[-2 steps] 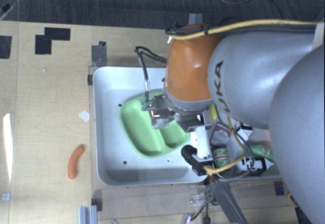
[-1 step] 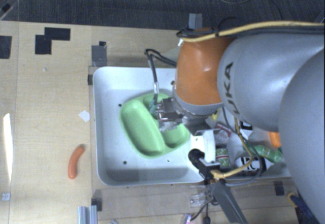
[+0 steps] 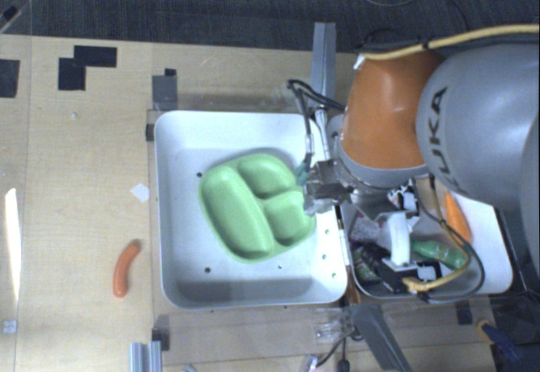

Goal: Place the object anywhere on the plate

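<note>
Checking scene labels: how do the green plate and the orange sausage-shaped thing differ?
The green plate is broad, divided into three compartments; the orange sausage-shaped piece is small, thin and slightly curved. The plate lies inside the left white bin; the orange piece lies outside it, on the wooden bench to the bin's left. The arm's wrist hangs by the plate's right edge; the orange piece lies far from it. Both lie flat.

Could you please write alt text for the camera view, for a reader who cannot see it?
A grey and orange robot arm leans over two white bins, its end effector at the right edge of a green divided plate in the left bin. An orange sausage-shaped object lies on the bench outside.
</note>
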Robot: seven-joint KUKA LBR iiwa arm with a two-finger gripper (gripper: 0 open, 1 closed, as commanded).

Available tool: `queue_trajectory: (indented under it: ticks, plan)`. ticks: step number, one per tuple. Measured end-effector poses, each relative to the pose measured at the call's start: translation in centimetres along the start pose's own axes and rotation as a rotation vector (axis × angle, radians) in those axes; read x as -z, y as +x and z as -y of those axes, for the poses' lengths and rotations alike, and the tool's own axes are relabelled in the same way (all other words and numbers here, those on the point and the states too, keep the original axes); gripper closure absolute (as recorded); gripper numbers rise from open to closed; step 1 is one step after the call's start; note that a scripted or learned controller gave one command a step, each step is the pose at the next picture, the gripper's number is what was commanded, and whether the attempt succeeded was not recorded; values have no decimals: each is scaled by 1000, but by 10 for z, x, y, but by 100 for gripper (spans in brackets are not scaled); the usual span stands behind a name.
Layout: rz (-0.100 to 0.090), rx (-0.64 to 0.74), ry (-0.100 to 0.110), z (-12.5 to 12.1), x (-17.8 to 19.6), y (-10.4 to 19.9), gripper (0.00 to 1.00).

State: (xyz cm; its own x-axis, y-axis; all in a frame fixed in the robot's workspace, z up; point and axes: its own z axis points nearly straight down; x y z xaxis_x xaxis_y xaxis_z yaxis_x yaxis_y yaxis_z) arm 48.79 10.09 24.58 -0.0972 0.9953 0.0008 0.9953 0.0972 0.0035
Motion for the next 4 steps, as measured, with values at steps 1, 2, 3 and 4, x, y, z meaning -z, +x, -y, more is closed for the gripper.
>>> queue_trajectory:
  ticks: [1, 2, 3, 4]
  plan:
    - [0, 1, -3, -21, 52, -37, 100]
    - [1, 8, -9, -23, 63, -36, 100]
    - [0, 53, -12, 0, 191, -12, 100]
    - [0, -137, 2, -11, -6, 49, 100]
